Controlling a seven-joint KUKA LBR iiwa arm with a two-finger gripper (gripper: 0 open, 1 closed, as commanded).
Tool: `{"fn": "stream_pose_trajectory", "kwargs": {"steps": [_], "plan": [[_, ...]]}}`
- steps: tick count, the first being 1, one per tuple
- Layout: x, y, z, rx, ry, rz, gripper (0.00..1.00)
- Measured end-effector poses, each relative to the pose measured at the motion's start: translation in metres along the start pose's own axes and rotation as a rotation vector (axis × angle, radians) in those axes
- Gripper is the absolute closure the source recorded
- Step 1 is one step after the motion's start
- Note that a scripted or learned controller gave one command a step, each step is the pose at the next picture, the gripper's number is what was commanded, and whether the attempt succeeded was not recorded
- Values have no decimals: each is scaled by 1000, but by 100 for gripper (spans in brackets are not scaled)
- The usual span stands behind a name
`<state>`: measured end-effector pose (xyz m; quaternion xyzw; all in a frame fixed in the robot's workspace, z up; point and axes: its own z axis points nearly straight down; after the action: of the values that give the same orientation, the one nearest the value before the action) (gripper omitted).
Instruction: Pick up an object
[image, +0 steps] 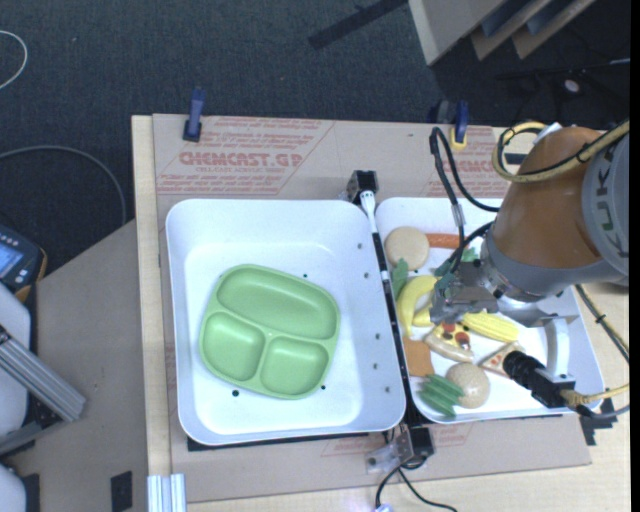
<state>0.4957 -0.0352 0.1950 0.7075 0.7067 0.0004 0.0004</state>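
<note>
The right bin (590, 368) holds several toy foods. A beige bun (407, 243) and an orange carrot (443, 240) lie at its far end. A yellow banana (414, 298) lies by the left wall with a green piece (401, 271) above it. A corn cob (490, 326), a pizza slice (451, 343), a second beige ball (468, 384) and a green vegetable (437, 396) lie nearer the front. My gripper (452, 300) hangs low over the middle of the pile, just right of the banana. The wrist hides what lies under it.
The left bin (190, 300) holds a green divided plate (268, 330). A black divider rail (383, 280) runs between the bins. The orange band of the arm (545, 200) covers the right bin's far right part.
</note>
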Motion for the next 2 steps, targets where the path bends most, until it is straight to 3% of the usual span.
{"fn": "stream_pose_trajectory", "kwargs": {"steps": [1,2], "plan": [[60,-17,-27,-2,1,-7,100],[135,-17,-32,0,3,-10,100]]}}
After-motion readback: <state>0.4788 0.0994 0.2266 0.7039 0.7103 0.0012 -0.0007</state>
